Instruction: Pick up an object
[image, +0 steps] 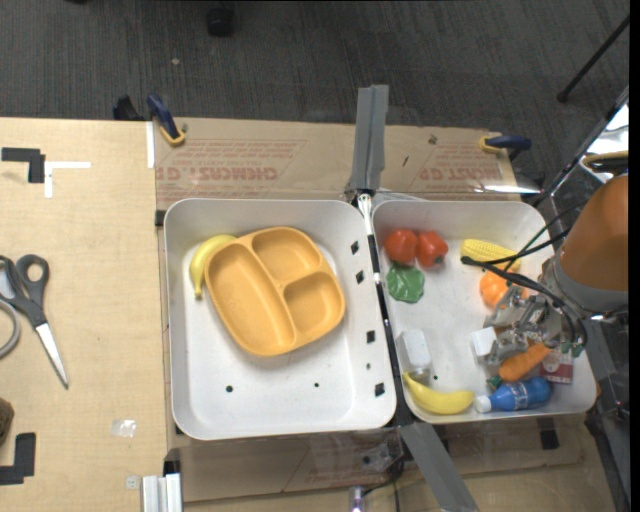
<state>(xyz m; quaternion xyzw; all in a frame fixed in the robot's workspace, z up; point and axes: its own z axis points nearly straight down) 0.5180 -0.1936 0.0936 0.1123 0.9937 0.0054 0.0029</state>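
Crowding pincer (522, 330): carrot (522, 362), bin wall (580, 385).

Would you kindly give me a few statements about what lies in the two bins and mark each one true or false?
1. The yellow tray lies in the left bin. True.
2. Both bananas are in the right bin. False: one banana lies beside the tray, the other in the right bin.
3. The scissors lie outside the bins. True.
4. The blue bottle stands upright. False: it lies on its side.
5. The gripper is over the left bin. False: over the right bin.
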